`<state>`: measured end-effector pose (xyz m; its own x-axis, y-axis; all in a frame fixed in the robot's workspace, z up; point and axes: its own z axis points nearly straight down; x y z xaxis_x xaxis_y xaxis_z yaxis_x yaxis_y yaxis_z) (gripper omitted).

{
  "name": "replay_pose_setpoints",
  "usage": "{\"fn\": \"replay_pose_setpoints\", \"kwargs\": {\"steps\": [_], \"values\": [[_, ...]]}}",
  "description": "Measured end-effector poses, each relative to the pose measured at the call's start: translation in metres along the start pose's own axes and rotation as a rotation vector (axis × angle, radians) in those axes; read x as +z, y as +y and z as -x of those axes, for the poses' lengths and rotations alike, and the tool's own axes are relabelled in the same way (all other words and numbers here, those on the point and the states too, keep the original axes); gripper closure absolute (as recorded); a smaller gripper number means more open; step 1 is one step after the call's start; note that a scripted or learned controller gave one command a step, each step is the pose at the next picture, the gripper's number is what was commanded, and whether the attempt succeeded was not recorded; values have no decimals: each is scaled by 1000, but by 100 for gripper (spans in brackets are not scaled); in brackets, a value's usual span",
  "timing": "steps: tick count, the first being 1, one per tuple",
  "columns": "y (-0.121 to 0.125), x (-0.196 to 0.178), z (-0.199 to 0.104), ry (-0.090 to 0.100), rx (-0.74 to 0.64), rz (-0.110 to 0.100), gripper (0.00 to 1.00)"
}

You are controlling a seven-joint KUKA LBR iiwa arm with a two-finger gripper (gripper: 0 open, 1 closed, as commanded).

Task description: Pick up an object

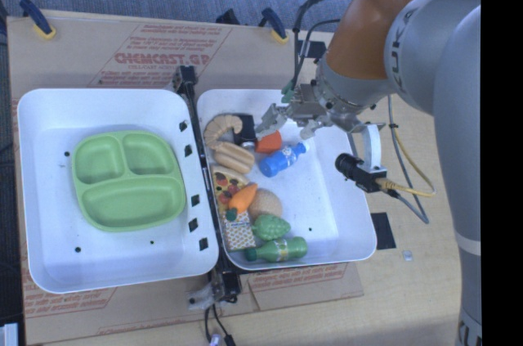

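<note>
**Crowded pickings**

Left bin (33, 173) holds a green tray (128, 179). Right bin's toys crowd together; the jaws (282, 122) hang spread, holding nothing, over the orange piece (269, 143) touching a blue bottle (282, 159). They could nudge both, gripping neither.

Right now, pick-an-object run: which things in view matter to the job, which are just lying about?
In play:
- gripper, over the right bin
- orange toy and blue bottle, nearest it
- croissant, hot dog, carrot, green bottle

Lying about:
- green divided plate in the left bin
- clamps on the cardboard
</note>
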<state>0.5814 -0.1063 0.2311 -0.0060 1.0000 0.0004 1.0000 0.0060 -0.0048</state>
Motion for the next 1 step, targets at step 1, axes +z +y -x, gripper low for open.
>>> {"fn": "replay_pose_setpoints", "kwargs": {"steps": [1], "values": [[5,119,31,-6,-2,21,0]]}}
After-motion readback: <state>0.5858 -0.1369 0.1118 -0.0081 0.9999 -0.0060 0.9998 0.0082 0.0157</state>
